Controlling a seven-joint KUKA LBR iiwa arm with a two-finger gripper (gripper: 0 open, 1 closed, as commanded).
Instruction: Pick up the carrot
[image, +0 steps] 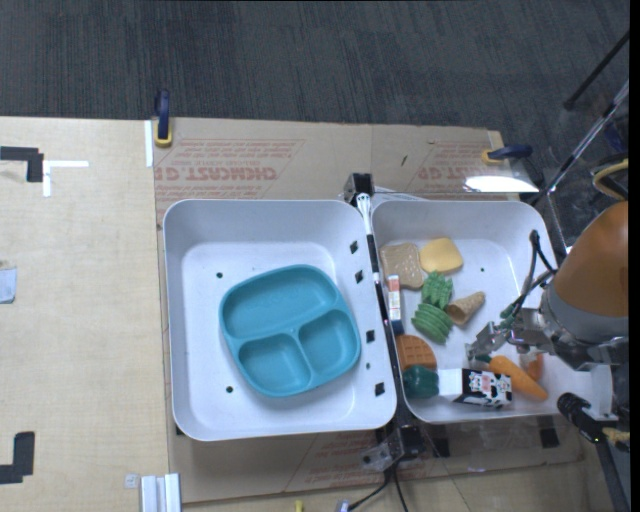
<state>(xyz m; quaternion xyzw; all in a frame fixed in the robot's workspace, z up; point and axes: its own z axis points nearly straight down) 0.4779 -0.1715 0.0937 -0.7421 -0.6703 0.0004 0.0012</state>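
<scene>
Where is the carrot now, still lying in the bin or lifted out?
Still in the bin. The carrot lies on the right bin's floor beside the milk carton, with the gripper just above it.

Arm entry: the arm (600, 275) is seen at the right edge of the camera view, reaching leftward.
Arm colour: an orange band is shown on the upper section, with grey housing below it toward the wrist.
Wrist: the grey wrist section is positioned low on the right side, angled down and to the left.
Gripper location: the gripper (487, 343) is placed at the end of the wrist, low in the lower right part of the view.
Gripper orientation: the tip is directed leftward and slightly downward.
Gripper detail: thin metal parts and dark cabling are seen around the tip, blurred.
</scene>
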